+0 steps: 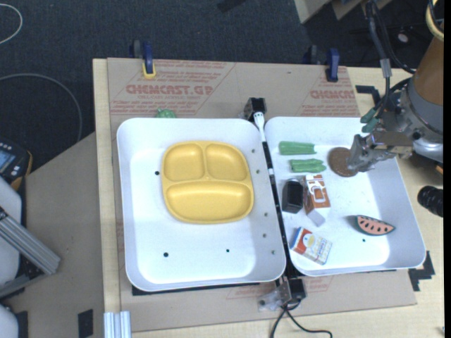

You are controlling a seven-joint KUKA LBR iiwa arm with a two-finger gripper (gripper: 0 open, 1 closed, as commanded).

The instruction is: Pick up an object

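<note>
We see the tool (361, 158) low over the far right part of the right bin (402, 210), just beside or touching a flat brown round piece (341, 163). From this slant we cannot tell whether the tool is open or closed, nor whether anything sits in it, so we count nothing as held yet.

The brown piece looks like the nearest thing to take. It lies flat on the bin floor, to the right of two green pods (297, 148), (307, 165), and apart from them. A thin disc is awkward to pinch, so we judge that the tool needs to come straight down over its middle, reach the floor gently, and close across the piece rather than at its edge. If the tool sits off to the right side, as it seems to, the disc may slide away toward the pods.

Nearer in the same bin lie a black block (292, 196) touching a small red and white box (317, 192), a watermelon slice (371, 225) and a little carton (311, 245). We should lift slowly and check before moving. The left bin (134, 210) holds a yellow divided plate (208, 182).
</note>
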